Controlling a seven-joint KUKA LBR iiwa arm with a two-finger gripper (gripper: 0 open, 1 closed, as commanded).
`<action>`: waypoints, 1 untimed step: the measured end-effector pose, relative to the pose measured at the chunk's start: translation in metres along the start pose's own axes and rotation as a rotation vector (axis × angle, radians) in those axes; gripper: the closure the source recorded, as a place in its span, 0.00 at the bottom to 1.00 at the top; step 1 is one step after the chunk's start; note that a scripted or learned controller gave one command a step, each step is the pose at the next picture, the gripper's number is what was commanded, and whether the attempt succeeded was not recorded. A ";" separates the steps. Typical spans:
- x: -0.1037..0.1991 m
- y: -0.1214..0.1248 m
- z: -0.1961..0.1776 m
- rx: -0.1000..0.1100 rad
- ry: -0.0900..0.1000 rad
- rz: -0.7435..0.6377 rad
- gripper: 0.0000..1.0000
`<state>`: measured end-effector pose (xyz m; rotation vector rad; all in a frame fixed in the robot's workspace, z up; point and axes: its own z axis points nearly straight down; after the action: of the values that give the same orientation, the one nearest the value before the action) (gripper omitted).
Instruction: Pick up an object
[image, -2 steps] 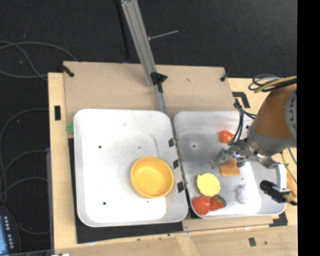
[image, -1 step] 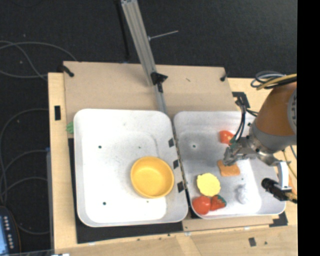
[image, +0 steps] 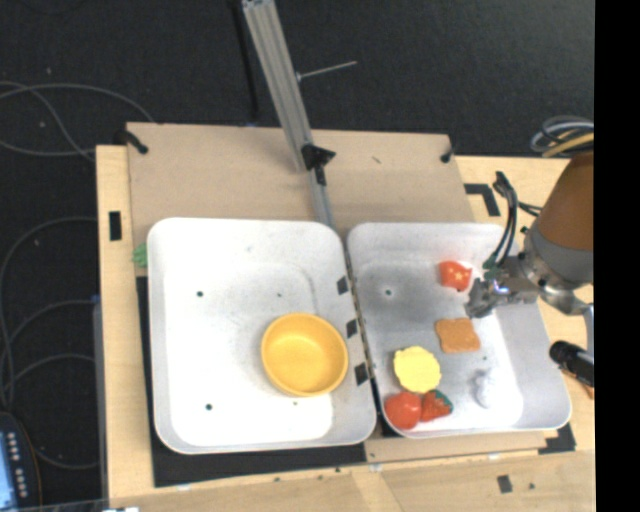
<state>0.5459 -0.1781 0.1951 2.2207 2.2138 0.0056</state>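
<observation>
The right bin (image: 400, 262) holds a small red tomato-like piece (image: 455, 274), a flat orange-brown cracker-like square (image: 459, 335), a yellow lumpy piece (image: 416, 368), a red strawberry-like piece with green (image: 415, 408) and a small grey item (image: 483, 387). My gripper (image: 484, 297) hangs over the right side of this bin, just right of the red tomato piece and above the orange square. Nothing shows between its fingertips.
The left bin (image: 200, 270) carries a yellow bowl (image: 303, 353). A metal pole (image: 285, 85) slants from the top down to the gap between the bins. The arm's orange band (image: 572, 205) sits at the right edge. Cables lie on the dark floor at left.
</observation>
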 end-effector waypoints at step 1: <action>0.007 0.008 -0.048 0.005 0.001 -0.007 1.00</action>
<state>0.5533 -0.1715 0.2427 2.2159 2.2241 0.0015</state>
